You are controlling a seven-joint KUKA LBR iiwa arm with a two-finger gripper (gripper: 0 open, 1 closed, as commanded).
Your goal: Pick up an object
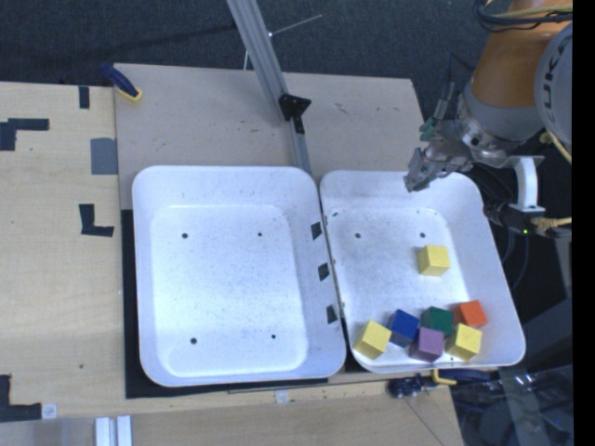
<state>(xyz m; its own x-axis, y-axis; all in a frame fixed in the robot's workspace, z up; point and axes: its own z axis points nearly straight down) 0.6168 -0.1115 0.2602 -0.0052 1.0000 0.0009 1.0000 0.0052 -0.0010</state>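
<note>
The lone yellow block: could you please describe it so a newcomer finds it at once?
Start at the right-hand white bin. A cluster of blocks crowds its near edge; above them, alone on bare floor, sits the yellow block. The other two yellow ones touch neighbours; this one touches nothing.

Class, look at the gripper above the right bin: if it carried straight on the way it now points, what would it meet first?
The gripper points down and slightly left, so it would probably meet the bare floor of the right bin near its far rim, well short of the lone yellow block. Depth from one slanted view is uncertain.
</note>
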